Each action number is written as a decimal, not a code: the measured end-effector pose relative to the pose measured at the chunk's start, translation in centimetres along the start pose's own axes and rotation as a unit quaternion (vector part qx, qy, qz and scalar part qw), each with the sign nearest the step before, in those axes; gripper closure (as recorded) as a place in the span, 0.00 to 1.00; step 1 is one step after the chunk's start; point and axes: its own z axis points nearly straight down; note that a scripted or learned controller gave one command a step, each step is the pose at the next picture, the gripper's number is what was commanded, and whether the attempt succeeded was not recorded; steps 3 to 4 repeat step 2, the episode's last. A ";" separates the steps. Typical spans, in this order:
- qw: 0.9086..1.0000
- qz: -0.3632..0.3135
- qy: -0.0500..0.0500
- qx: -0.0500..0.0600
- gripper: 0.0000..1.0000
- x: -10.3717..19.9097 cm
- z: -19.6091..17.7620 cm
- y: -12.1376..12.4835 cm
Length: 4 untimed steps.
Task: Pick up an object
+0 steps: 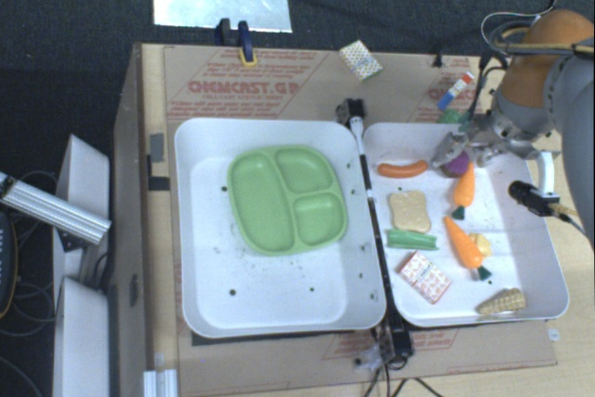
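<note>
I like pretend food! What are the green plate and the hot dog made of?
The green divided plate looks like smooth moulded plastic: one even colour, rounded compartments, a soft sheen. The hot dog seems to be plastic or rubber toy food, uniformly orange-red and glossy; which of the two I can't tell.

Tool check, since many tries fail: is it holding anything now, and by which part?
Cannot be told. The tool sits low at the right bin's far edge, right against a purple item, but no grip shows.

Robotics lab bench: grey arm (548, 88) reaching over two white bins (200, 200) sitting on cardboard (242, 84), cables trailing.
</note>
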 end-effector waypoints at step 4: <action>1.000 0.002 0.000 0.000 1.00 4.8 -7.9 -7.5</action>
